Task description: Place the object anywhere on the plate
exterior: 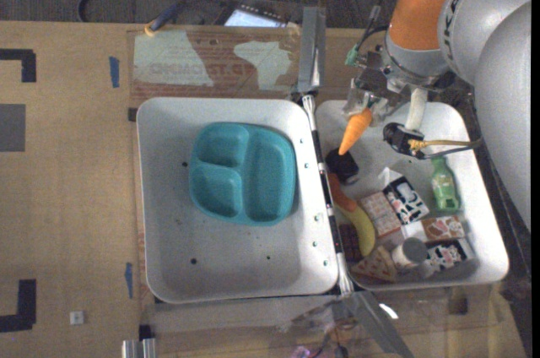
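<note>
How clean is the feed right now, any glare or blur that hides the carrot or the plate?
Camera view: soft overall, small packages in the right bin unreadable. Bright white bins wash out slightly; the teal plate is evenly lit and clear. The carrot reads clearly below the gripper, whose fingers blur together.

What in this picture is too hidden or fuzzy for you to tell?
- Top of the carrot: in the camera view it runs under the gripper, so the grip itself is hidden.
- Small cartons in the right bin: print too blurred to read.
- Right bin's far side: covered by the arm.
- Plate: plainly visible.
</note>
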Robot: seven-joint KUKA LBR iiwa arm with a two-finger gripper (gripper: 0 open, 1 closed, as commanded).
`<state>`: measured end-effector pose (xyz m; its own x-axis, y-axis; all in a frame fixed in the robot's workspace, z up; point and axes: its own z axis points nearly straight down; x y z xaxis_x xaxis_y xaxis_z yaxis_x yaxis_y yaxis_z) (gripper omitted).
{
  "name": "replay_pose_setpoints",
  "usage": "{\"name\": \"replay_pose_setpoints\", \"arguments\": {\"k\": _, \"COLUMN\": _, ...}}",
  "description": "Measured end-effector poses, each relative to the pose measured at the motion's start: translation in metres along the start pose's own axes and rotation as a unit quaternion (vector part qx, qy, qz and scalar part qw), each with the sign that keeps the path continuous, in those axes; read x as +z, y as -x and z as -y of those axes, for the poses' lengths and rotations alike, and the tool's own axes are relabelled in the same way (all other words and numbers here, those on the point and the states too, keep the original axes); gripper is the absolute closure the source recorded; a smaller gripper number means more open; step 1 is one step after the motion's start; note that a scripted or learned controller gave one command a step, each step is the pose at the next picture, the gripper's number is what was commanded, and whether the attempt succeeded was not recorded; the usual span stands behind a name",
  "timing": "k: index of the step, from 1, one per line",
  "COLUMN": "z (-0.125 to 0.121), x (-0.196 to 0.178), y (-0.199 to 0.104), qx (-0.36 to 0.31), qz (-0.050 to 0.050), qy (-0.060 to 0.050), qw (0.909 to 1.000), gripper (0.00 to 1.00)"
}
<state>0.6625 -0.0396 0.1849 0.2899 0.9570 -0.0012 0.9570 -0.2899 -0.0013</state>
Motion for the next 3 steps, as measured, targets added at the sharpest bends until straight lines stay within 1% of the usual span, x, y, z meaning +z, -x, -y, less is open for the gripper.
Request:
{"name": "replay_pose_setpoints", "arguments": {"k": 1, "z": 0.039, "x": -0.016, "y": -0.065, "qx": -0.097, "qz": -0.001, "qy": 0.000, "qw": 0.9953, "gripper": 1.00}}
{"name": "replay_pose_setpoints", "arguments": {"k": 2, "z": 0.059, "x": 0.000, "y": -0.096, "qx": -0.135, "qz": -0.001, "qy": -0.001, "qw": 0.9909, "gripper": 1.00}}
{"name": "replay_pose_setpoints", "arguments": {"k": 3, "z": 0.059, "x": 0.000, "y": -0.096, "qx": -0.134, "qz": -0.001, "qy": 0.000, "qw": 0.9909, "gripper": 0.00}}
